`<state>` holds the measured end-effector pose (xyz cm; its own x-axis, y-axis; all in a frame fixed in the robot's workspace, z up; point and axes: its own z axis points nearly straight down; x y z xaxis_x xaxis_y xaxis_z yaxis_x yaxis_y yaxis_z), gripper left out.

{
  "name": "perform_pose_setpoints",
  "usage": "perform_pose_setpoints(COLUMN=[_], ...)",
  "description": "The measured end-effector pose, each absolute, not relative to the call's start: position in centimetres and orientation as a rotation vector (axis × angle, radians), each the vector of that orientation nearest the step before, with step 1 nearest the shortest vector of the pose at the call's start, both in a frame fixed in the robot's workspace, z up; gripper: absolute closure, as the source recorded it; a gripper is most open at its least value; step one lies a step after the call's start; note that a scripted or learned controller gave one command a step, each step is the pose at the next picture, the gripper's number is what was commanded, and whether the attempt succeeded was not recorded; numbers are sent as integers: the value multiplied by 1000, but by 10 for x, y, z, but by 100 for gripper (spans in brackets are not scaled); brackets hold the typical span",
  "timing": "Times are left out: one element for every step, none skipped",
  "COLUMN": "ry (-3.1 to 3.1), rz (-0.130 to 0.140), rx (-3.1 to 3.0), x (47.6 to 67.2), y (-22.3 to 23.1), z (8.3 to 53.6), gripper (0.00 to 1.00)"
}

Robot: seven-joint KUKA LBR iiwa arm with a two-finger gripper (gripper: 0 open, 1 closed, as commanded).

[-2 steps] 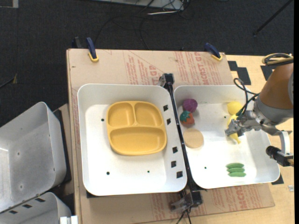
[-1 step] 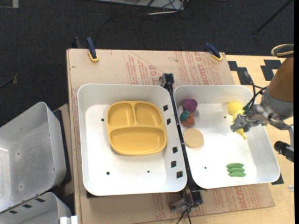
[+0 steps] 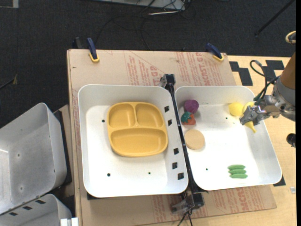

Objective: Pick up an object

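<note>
The right bin (image 3: pixel 263 149) holds several small toys: a purple lump (image 3: pixel 190 106), a red and green piece (image 3: pixel 188 118), a tan disc (image 3: pixel 194 139), green pea pods (image 3: pixel 237 171) and a yellow ball (image 3: pixel 236 108). My gripper (image 3: pixel 250 117) hangs at the bin's right side, just right of the yellow ball. A small yellow tip (image 3: pixel 252 126) pokes out below the gripper; whether it is held is unclear.
In the left bin (image 3: pixel 89 126) lies a yellow divided plate (image 3: pixel 138 128). A black divider with clips (image 3: pixel 178 140) runs between the bins. A grey tub (image 3: pixel 28 159) stands off the bench at the left.
</note>
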<state>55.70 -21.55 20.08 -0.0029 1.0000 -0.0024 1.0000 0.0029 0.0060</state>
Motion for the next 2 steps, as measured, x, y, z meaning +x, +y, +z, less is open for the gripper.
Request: perform_pose_setpoints(ry=[2230, 2232], rz=[1, 3], rx=[2215, 2214], x=[553, 544], y=[-166, -110], z=[195, 210], gripper=[100, 100])
